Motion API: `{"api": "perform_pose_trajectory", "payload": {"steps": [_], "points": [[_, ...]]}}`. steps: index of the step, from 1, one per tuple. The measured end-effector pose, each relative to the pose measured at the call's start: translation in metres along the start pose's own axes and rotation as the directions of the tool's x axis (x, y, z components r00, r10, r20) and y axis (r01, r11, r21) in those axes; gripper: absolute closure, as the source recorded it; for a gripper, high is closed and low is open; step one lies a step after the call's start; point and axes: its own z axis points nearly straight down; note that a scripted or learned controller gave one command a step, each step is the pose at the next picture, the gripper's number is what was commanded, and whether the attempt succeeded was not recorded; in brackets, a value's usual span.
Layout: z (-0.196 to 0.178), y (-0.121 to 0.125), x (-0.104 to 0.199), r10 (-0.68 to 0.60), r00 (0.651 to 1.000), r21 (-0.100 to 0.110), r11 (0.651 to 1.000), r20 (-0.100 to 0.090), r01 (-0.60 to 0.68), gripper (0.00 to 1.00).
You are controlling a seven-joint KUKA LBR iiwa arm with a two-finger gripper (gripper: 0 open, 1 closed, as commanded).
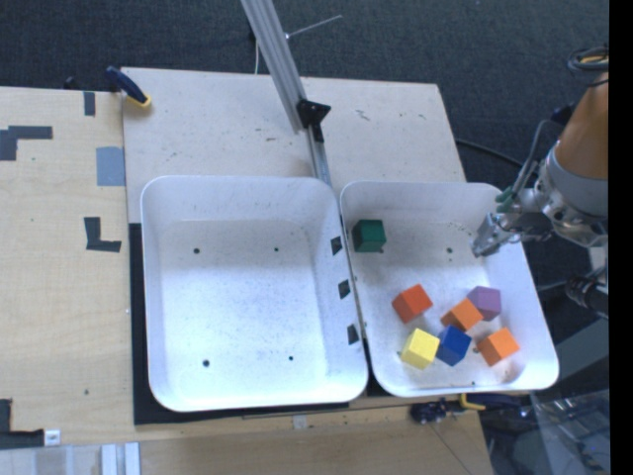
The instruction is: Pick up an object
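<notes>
Right now the gripper [488,241] hangs over the right edge of the right bin [435,198], with nothing between its tips that I can see. Its tips look drawn close to each other, but they are small and dark, so I cannot tell if the pincer is apart or together.

All the things to pick lie in the right bin. A green cube [370,235] sits alone at the far left part of it, close to the wall between the two bins. The other blocks are gathered in the near part: an orange cube [412,302], a yellow cube [420,347] touching a blue cube [454,345], a purple cube [485,301] beside a second orange block [463,315], and a third orange block [498,345] toward the near right corner. The left bin [158,206] is to the left.

I judge that this is the approach step; no block is grasped yet. The next move calls for choosing one block, bringing the pincer over it and lowering with the tips apart. The purple cube is nearest, but its neighbours crowd it, so the green cube may be easier
</notes>
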Motion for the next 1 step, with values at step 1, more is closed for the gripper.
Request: {"api": "perform_pose_trajectory", "payload": {"steps": [1], "points": [[-0.0238,0.0007,0.0003,0.001,1.0,0.003,1.0,-0.001,-0.001,1.0]]}}
